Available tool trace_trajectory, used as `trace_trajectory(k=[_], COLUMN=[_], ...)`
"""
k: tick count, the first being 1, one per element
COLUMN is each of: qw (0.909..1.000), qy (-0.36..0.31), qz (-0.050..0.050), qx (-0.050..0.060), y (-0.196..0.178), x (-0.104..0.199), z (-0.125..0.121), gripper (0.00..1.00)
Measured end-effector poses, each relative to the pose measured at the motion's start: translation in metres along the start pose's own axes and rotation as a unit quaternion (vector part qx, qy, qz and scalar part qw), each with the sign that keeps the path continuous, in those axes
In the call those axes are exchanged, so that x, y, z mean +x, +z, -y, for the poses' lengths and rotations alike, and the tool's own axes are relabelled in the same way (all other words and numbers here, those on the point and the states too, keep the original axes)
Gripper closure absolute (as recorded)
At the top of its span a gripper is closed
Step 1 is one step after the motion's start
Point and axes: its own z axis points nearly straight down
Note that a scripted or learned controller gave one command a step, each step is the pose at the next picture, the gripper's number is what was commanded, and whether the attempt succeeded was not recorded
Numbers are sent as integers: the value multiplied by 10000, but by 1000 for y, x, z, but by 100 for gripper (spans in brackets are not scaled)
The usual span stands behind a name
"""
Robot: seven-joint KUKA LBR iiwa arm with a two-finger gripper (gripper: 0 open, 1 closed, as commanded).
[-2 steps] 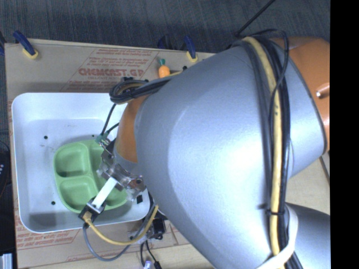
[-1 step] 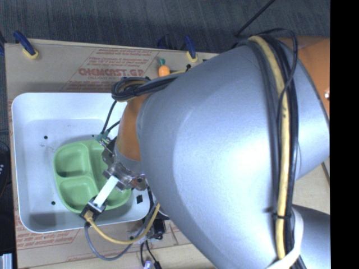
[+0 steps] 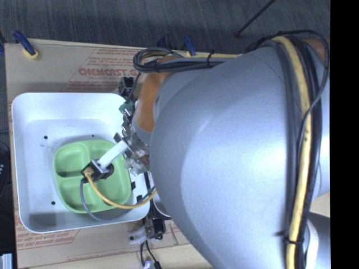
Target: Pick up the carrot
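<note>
- Big grey arm [image 3: 235, 161] here, a smooth, rounded, matte shell with a fine speckled sheen.
- Orange band [image 3: 147, 102] curving round above the wrist, dull amber.
- Black cables looped in a bundle [image 3: 162, 59] over the far side of the band.
- Yellow-and-black hoses [image 3: 300, 139] running along the shell's right flank.
- White bar-shaped piece [image 3: 112, 156] ending in a black tip, with a yellow cable [image 3: 115, 199] and a grey one curling off it.
</note>
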Motion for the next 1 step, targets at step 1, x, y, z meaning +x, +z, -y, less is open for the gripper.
trace_trajectory(k=[1], qw=[9939], qy=[1099], qz=[-11], qx=[-13], y=[-24], x=[53], z=[-12], gripper=[100])
